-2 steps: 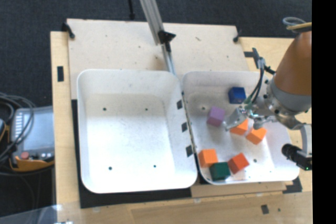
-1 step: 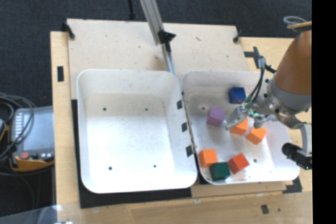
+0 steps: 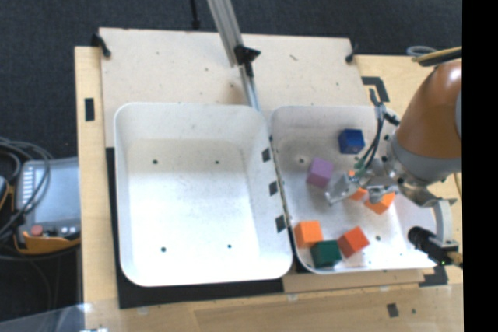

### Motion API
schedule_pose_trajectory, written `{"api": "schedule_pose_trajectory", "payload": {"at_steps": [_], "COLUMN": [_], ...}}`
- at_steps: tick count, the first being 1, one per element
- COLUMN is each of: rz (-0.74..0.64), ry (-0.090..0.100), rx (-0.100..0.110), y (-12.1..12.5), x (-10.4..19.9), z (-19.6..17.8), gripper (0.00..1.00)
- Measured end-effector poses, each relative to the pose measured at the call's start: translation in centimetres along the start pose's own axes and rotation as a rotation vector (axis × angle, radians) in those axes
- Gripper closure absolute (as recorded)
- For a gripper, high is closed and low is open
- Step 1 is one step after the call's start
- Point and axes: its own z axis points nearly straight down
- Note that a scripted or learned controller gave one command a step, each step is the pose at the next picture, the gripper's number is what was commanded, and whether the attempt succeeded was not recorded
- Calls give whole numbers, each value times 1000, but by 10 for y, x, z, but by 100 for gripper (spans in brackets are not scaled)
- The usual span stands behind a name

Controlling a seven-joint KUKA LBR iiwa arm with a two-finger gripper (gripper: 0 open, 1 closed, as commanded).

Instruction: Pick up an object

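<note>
Gripper: metal two-finger gripper [image 3: 342,190], finger state unclear, beside small purple cube [image 3: 319,172].
Bin: right shallow white bin [image 3: 289,138].

Grey arm with orange band [image 3: 436,120] cut off at right edge. Small orange block [image 3: 379,203] half hidden under the wrist (shape unclear). Two-finger gripper [image 3: 342,189] blurry, finger state unreadable. Grey handheld controller with cables [image 3: 47,202] cropped at left edge. Slanted aluminium rail [image 3: 218,4] runs off the top.
</note>
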Motion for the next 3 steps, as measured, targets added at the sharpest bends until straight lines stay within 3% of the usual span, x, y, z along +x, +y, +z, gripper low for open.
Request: {"api": "schedule_pose_trajectory", "payload": {"at_steps": [2, 3], "rz": [1, 9], "ry": [-2, 0], "rx": [-8, -13], "y": [-5, -4], "x": [4, 3], "z": [89, 78], "gripper": [0, 100]}}
